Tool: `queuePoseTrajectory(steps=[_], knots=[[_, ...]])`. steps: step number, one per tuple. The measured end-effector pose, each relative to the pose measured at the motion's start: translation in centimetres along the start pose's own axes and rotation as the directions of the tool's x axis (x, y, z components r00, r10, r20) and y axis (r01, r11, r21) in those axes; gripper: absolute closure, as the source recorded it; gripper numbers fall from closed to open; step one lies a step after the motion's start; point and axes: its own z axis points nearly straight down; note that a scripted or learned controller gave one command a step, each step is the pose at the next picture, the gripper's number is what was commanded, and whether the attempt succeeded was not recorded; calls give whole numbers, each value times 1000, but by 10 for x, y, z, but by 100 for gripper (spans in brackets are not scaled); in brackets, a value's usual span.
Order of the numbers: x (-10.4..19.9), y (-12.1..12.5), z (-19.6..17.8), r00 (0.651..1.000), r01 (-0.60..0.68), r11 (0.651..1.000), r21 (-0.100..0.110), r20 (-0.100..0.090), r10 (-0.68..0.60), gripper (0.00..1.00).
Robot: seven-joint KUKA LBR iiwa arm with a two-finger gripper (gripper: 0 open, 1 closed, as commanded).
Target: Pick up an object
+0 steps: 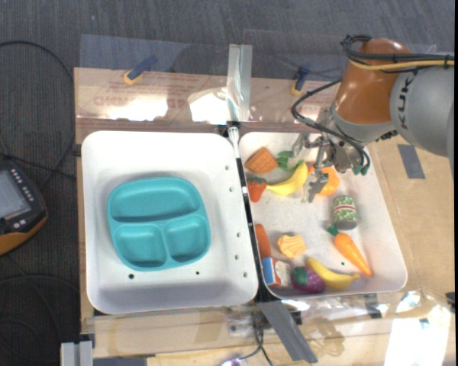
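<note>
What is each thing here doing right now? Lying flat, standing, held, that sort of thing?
Teal divided tray: flat in the left bin, nothing on it.
Gripper: low over the right bin, among the toys.
Upper banana: lying beside the gripper.
Lower banana: lying near the front wall.
Carrot: lying flat, tip toward the front.
Green can: on its side.

Glossy white plastic bins (168,147), smooth teal plastic tray (159,221), matt grey carpet (214,10)
</note>
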Motion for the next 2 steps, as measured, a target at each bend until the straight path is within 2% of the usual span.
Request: queuePoseTrajectory(steps=[1,2], knots=[[-2,12,18,996,-83,996,-13,-23,83,0],[5,43,18,982,-190,982,-11,-10,189,0]])
